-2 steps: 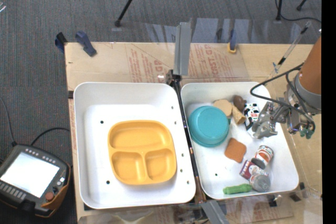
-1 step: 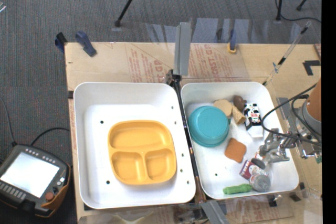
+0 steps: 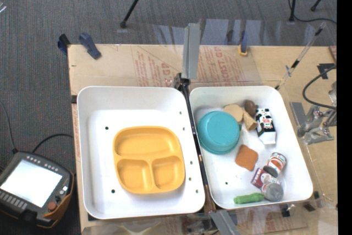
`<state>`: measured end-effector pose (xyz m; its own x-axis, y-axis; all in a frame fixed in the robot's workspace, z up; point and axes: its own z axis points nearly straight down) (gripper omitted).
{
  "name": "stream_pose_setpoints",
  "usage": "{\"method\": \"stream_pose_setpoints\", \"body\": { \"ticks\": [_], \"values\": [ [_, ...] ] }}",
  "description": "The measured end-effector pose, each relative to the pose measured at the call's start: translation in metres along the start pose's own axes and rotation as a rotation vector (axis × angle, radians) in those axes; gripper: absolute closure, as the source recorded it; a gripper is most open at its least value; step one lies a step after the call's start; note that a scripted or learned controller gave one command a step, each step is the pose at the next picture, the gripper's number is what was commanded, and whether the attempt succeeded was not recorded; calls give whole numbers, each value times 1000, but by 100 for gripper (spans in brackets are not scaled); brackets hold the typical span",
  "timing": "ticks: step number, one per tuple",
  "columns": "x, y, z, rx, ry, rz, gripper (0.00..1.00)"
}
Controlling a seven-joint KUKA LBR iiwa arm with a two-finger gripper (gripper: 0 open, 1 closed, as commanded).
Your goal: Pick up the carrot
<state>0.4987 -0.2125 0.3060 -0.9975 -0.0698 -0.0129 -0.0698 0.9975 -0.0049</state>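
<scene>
The flat orange piece [image 3: 247, 157], maybe the carrot, lies right beside the blue bowl [image 3: 219, 131], so a grab might bump that.

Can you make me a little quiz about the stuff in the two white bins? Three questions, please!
1. True or false: the yellow tray lies in the right-hand bin of the view.
2. Pick one: the long thing at the near edge of the right-hand bin is A) red, B) green, C) purple.
3. Fill the gap: the yellow tray has ___ compartments.

Key
1. False. It lies in the left-hand bin.
2. B, green.
3. Three: one wide one at the back and two smaller ones in front.
</scene>
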Motion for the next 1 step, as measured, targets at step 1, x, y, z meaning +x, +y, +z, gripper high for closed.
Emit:
{"method": "stream_pose_setpoints", "body": {
  "ticks": [1],
  "values": [
    [13, 6, 126, -15, 25, -80, 100]
  ]
}}
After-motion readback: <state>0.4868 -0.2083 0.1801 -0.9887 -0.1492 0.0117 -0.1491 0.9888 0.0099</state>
